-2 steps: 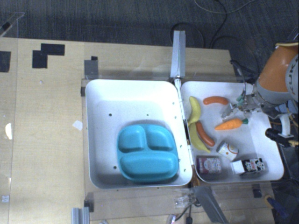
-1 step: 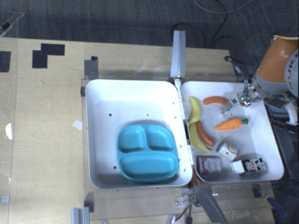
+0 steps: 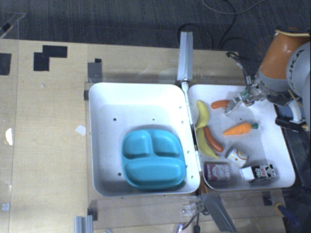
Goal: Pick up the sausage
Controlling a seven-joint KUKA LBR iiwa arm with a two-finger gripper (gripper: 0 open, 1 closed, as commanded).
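Note:
The sausage (image 3: 213, 139), reddish brown and oblong, lies in the right bin (image 3: 277, 144) near its left wall, resting against a yellow banana (image 3: 206, 147). My gripper (image 3: 235, 104) hangs low over the back of the right bin, up and to the right of the sausage and well apart from it. Its tip is right beside a small orange-red oblong piece (image 3: 219, 104). Nothing shows in the gripper's hold.
A second banana (image 3: 202, 113), a carrot (image 3: 237, 128), a small can (image 3: 236, 156), a dark red packet (image 3: 217, 171) and a black-and-white carton (image 3: 259, 172) share the right bin. A blue divided tray (image 3: 153, 158) sits in the left bin (image 3: 112, 106).

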